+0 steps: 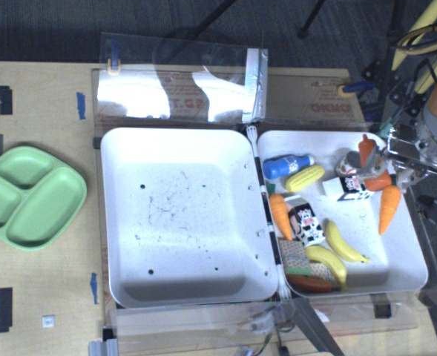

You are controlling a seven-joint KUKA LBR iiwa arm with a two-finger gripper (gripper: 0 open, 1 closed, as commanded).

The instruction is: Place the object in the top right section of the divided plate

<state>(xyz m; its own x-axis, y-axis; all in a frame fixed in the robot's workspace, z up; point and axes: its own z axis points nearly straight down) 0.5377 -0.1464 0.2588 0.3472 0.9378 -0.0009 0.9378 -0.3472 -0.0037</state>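
Observation:
The green divided plate [31, 196] lies on the bench at the far left, with two small sections at its top and one long section below. My gripper [396, 160] hangs over the right side of the right bin [407, 269], beside a small red-orange piece [366, 150]. Directly below the gripper an orange carrot [389, 208] points down; I cannot tell if it is held or lying in the bin. The arm's wrist hides part of the bin's right rim.
The right bin also holds a blue bottle [286, 165], a corn cob [306, 176], a second carrot [280, 215], a cow-patterned toy [306, 225], two bananas [343, 245] and a black-and-white box [349, 186]. The left bin [122, 150] lies between it and the plate.

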